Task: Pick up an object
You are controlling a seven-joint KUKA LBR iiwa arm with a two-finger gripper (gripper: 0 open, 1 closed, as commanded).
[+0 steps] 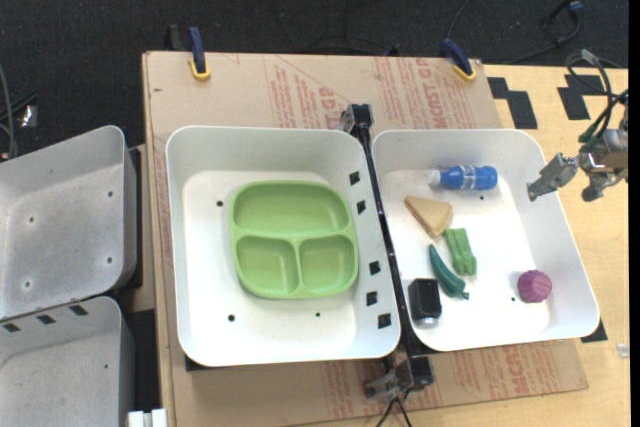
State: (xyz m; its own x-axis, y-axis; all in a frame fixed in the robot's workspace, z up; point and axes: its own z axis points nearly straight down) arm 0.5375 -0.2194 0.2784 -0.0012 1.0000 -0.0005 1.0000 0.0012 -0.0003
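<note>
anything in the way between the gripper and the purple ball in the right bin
Nothing visible does. The gripper sits at the right bin's upper right rim, and the purple ball lies near the lower right corner on bare white floor. The green pieces lie well off to its left.

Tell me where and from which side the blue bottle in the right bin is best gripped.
Grip the blue bottle across its blue middle, coming from above. It lies on its side, long axis left to right, apart from the tan wedge, so jaws closing across its narrow width should fit.
</note>
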